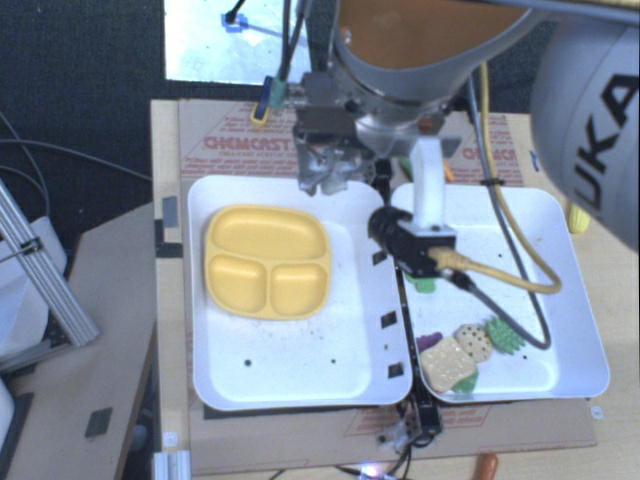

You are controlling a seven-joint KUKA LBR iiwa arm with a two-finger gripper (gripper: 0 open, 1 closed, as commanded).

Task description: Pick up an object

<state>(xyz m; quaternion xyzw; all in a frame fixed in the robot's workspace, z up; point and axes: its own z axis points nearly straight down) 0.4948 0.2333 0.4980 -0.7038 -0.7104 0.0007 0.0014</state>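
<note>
Gripper [330,173] poised at left bin's [300,368] far edge.
Yellow three-compartment plastic plate [268,261] lies at its seven o'clock, untouched; finger state cannot be told.

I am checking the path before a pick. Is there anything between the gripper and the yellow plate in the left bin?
Nothing visible stands between them. The gripper is at the far edge of the left bin, and the yellow plate lies just in front of it on bare white floor, with nothing on top.
</note>
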